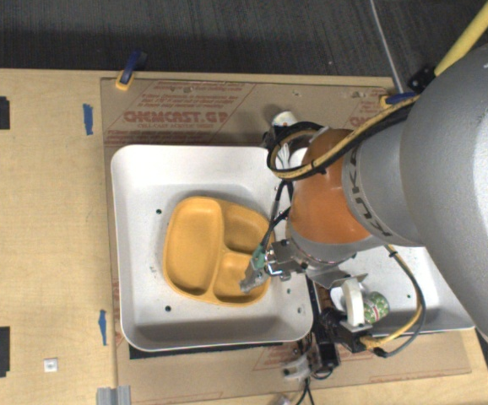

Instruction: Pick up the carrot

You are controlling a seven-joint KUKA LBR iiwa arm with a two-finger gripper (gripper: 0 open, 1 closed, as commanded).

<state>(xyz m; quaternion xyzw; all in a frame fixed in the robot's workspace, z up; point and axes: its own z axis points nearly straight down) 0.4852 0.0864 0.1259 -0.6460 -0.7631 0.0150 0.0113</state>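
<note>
Gripper [257, 272] low over yellow divided plate [195, 245] in left white bin [138, 226].
Smooth moulded plate fills mid-bin; my orange-banded arm [337, 205] blocks the right bin. Carrot location and finger state: cannot tell.

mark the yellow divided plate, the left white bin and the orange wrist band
yellow divided plate [195, 245], camera view, floor of its large compartment
left white bin [138, 226], camera view, bare floor by left wall
orange wrist band [324, 205], camera view, its upper curved surface

The arm [379, 184] reaches over the left bin [138, 226], its gripper [257, 275] low over a yellow divided plate [195, 243] lying in it.
</note>
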